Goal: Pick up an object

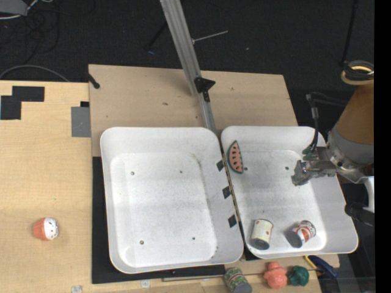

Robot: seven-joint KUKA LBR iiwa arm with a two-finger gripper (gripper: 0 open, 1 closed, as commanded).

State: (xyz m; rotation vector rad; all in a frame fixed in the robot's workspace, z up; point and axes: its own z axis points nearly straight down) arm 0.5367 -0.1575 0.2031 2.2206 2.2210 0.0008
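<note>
The right bin [278, 140] holds a watermelon slice [235, 157] by its left wall, a cream can [261, 234] lying near the front, and a red and white can [302, 232] to that can's right. My gripper [301, 173] hangs over the bin's right side, above bare floor, apart from all three objects. Nothing shows between its fingers.
The left bin [162, 201] stands beside the right one. A metal rail [186, 50] slants in from the back. A red and white ball [46, 229] lies on the bench at far left. Small toys [275, 276] sit in front of the right bin.
</note>
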